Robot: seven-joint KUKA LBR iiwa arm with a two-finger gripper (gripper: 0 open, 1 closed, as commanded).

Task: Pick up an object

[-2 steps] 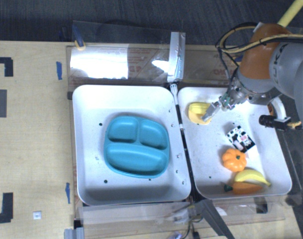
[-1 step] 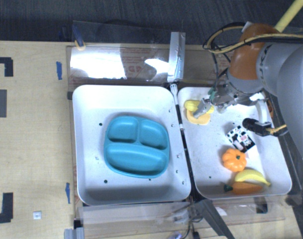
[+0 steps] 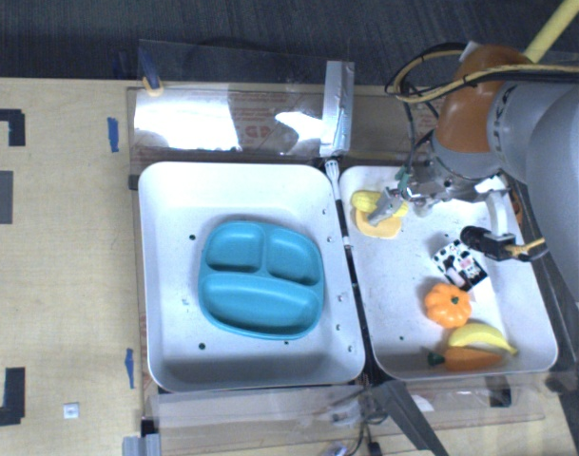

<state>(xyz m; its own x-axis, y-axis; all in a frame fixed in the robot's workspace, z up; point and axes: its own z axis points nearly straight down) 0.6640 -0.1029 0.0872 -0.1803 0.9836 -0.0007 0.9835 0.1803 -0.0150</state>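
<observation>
So we've got the claw sitting right over the yellow toy in the far-left corner of the right bin, hard against the divider between the two bins. Judging from this, the toy lies just below and a touch left of the claw tip, practically touching it, long side running roughly across the bin. We honestly can't tell how wide the claw is spread or whether it has anything; that end of the arm is a small grey blur covering part of the toy. The pumpkin and banana sit well apart, toward the near edge of that bin.
</observation>
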